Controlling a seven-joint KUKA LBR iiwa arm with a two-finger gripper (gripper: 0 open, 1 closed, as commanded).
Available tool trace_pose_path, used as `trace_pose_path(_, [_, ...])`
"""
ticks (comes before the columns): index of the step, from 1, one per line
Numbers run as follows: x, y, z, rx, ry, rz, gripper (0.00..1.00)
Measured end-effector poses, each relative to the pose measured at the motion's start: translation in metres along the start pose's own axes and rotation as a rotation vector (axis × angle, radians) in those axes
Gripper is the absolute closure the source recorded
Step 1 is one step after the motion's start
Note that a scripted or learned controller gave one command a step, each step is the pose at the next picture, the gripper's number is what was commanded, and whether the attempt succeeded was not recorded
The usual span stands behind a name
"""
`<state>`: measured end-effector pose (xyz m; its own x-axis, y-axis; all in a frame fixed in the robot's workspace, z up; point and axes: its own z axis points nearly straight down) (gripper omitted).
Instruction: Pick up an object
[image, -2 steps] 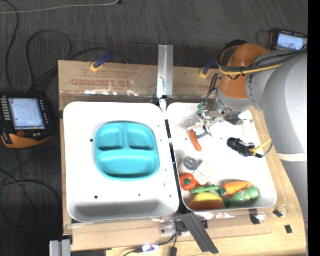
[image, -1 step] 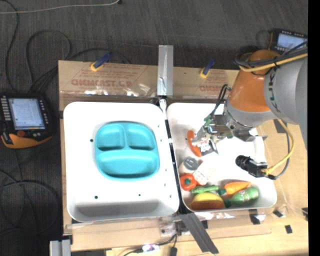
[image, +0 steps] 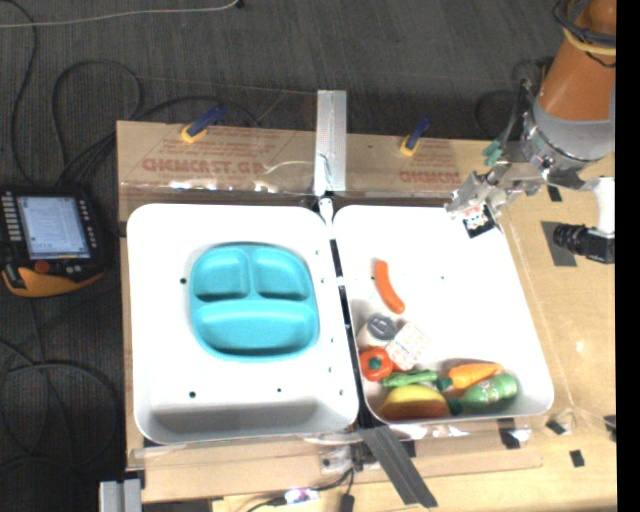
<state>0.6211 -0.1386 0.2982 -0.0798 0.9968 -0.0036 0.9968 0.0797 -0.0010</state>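
Toys (image: 440, 385) crowd the right bin's (image: 440, 250) near corner, likely slid together there, an orange piece (image: 388, 285) lying apart. End effector (image: 478, 208) hovers over the far rim; its opening I cannot tell.

Even, fairly bright overhead light; soft focus throughout.

The two white bins (image: 430, 235) nearly wash out, with faint grey shading along their inner walls. The blue tray (image: 254, 300), well to the left of the tool (image: 478, 208), carries a mild sheen and throws almost no shadow. The tool itself is slightly blurred and its small parts are hard to make out. Plastic film (image: 250, 178) to the tool's left glints, and the carpet (image: 60, 400) beyond the surface (image: 580, 330) stays dark and grainy.
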Motion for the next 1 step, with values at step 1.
trace_pose_path(1, [-0.0025, 0.0299, 0.0173, 0.002, 0.001, 0.2, 1.0])
